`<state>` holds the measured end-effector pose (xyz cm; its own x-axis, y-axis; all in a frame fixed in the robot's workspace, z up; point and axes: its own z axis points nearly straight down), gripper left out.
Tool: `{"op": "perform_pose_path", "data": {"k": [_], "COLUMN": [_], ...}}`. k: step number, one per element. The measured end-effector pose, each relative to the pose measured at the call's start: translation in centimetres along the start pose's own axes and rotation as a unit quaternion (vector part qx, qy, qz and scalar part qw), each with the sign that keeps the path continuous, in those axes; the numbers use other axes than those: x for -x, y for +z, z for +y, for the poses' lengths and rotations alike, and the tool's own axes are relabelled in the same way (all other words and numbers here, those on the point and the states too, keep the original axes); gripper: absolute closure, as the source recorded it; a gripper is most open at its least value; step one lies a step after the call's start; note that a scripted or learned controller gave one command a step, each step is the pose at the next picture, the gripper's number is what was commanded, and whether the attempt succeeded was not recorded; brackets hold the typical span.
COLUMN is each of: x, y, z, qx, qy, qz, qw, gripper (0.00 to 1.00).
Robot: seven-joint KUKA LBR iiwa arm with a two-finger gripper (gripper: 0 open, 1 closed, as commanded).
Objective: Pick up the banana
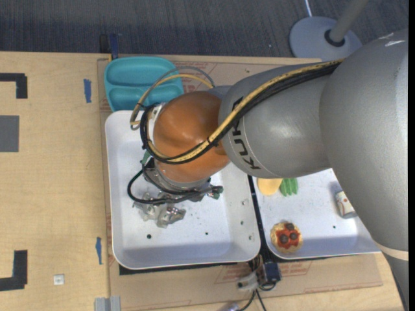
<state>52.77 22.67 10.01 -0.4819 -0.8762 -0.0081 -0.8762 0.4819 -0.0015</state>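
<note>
Arm (285,122), grey and bulky, reaches in from the right and crosses both white bins seen from above. Its orange band (185,135) hangs over the left bin (120,173), with the wrist pointing straight down, a posture that suits a grasp from overhead. The gripper (163,211) sits low in the middle of that bin, near or on the floor. It is a tangle of grey metal from this angle, and whether the jaws are open or shut, or have anything between them, cannot be told.

The banana (268,186) appears to be the yellow piece in the right bin (311,238), at its upper left, just past the divider and partly hidden under the arm; the identification is a judgement, since little of it shows. A green item (289,186) lies touching or just beside it. Further down the same bin sits a small round red and yellow toy (287,236), and a small pale object (343,203) lies near the right side.

A teal container (139,83) rests on the counter (52,173) above the left bin.

Judged from this layout, the gripper is in the wrong bin for the banana, well apart from it.
</note>
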Motion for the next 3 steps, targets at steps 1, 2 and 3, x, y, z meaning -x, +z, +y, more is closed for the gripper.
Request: {"op": "perform_pose_path", "data": {"k": [1, 2, 3], "x": [-2.89, -2.95, -2.44], "y": [1.21, 1.3, 1.31], "z": [3.13, 3.21, 3.99], "qx": [-0.001, 0.0, -0.001], "qy": [-0.385, -0.385, -0.178], "qz": [0.0, 0.0, 0.003], "qw": [0.923, 0.9228, 0.984], "gripper": [1.0, 0.0, 0.0]}}
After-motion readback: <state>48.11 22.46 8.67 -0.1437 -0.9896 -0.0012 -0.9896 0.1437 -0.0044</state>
